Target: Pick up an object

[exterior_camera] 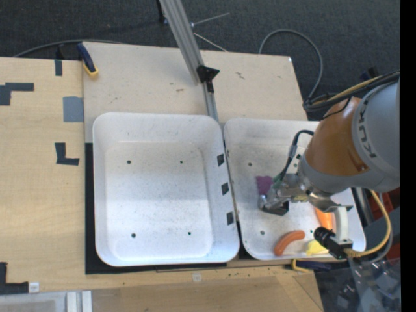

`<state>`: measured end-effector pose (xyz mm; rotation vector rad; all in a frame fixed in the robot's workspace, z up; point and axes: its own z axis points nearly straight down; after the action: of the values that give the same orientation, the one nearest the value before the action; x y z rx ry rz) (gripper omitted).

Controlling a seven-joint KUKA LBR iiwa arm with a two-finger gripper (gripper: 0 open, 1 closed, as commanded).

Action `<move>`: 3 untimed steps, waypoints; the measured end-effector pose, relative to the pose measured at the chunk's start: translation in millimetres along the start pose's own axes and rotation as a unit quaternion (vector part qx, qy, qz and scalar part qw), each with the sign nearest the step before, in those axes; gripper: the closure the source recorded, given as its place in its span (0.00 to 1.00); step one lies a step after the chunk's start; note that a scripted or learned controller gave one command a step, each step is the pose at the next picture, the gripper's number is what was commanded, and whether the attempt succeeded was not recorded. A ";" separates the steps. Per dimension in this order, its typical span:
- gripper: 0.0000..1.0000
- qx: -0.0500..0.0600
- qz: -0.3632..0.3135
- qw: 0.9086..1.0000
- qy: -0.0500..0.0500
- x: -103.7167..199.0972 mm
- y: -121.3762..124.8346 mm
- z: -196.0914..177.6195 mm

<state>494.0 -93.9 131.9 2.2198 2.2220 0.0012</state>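
1. Likeliest target: purple object, small, lying on the floor of the right bin, roughly mid-bin, toward the left of the arm's wrist.
2. Just below and right of it, touching or nearly so: claw, low over the bin floor, dark and seen from above. Impossible to tell how wide it stands, or whether anything sits in it; nothing visibly gripped.
3. Step in hand, by judgement: the reach-and-descend onto the purple object, grasp not yet confirmed. Nothing lifted clear of the bin.
4. Next move, as a judgement: centring over the purple object, closing squarely on it, then a straight lift. An off-centre close risks nudging it away across the smooth floor rather than catching it.
5. Further out in the same bin: orange object, elongated and slightly curved, near the front wall; yellow object just beside it to the right, partly hidden by black hardware; another orange piece under the arm, mostly covered.
6. Left bin, well apart from the action, with only small dark dots on its floor.
7. Possible hindrances: the bulky grey-and-orange arm hiding much of the right bin's right side; cables near the wrist; the orange and yellow things close enough to be brushed on a sloppy lift.
8. Beyond the bins: table with grey tape marks, a slanted metal rail at the back.
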 end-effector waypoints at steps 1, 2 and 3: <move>1.00 -0.001 0.000 1.000 0.000 3.0 1.2 -62.1; 1.00 -0.002 -0.001 1.000 0.000 3.3 9.0 -122.9; 1.00 0.000 0.000 1.000 0.000 3.6 9.5 -146.5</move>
<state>503.3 -90.3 278.4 2.2189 2.2224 0.0009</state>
